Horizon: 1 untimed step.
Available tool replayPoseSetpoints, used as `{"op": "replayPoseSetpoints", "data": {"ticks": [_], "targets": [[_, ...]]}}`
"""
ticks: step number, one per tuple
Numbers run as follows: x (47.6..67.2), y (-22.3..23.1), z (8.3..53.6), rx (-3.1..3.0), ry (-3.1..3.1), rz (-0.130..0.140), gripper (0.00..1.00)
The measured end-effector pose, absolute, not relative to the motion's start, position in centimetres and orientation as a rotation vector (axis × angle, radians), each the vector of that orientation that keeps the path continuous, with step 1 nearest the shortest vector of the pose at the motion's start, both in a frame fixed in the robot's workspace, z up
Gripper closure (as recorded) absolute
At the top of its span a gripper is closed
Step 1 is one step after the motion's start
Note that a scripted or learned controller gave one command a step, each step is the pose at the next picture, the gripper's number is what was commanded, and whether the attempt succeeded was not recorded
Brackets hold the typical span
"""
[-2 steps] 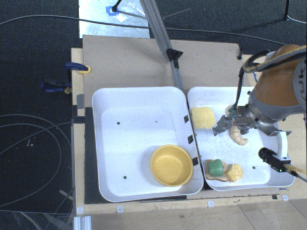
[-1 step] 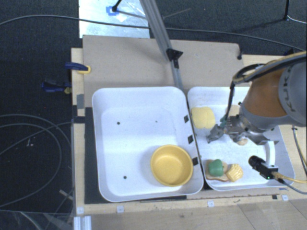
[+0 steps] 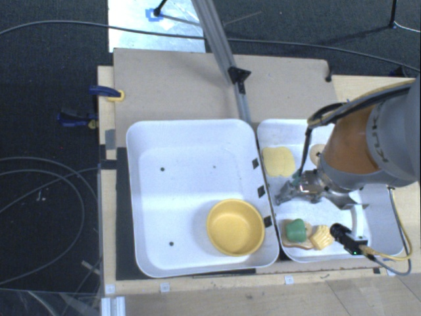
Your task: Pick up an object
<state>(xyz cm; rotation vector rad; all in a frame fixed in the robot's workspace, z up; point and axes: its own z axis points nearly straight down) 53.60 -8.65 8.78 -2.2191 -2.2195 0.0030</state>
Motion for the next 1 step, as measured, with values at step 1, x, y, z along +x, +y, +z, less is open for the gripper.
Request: {"op": "replayPoseSetpoints", "data": {"ticks": [1], "targets": [[53.71, -8.66, 10.09, -2.224, -2.22, -0.002, 1.0]]}}
